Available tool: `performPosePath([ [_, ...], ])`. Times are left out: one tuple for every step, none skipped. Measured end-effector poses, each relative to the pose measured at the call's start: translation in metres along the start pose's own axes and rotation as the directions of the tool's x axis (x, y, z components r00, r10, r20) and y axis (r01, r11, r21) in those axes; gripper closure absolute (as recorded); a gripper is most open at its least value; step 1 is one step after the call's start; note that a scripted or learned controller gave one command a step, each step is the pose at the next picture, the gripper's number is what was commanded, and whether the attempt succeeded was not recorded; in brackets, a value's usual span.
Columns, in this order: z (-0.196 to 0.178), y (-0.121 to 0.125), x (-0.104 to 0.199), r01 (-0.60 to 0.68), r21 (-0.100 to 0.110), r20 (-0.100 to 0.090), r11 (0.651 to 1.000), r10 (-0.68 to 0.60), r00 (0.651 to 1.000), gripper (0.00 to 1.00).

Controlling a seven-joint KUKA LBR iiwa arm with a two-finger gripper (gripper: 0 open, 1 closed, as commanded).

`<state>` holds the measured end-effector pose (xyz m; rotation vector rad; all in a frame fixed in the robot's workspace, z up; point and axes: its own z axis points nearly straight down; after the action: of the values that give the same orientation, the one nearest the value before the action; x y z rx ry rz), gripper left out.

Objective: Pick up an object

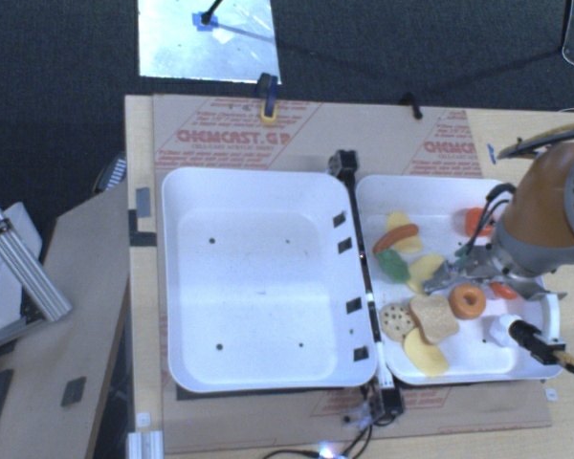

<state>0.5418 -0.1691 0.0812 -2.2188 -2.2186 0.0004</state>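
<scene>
The right bin holds several toy foods. My gripper is low over the middle of that bin, reaching in from the right, just above an orange donut and a tan bread slice. A pale yellow piece lies right at its tip, and whether they touch I cannot tell. A green piece and a red sausage on a yellow bun lie to its left. A chocolate-chip cookie and a yellow round piece sit near the front wall.
The left bin stands beside the right one, with a black hinged divider between them. An orange-red piece lies at the right bin's back right, a red piece and a white piece under the wrist.
</scene>
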Motion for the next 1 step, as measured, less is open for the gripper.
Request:
performPosePath([
  [-0.0022, -0.0508, -0.0054, 0.005, 0.005, -0.010, 1.000, -0.005, 1.000, 0.00],
])
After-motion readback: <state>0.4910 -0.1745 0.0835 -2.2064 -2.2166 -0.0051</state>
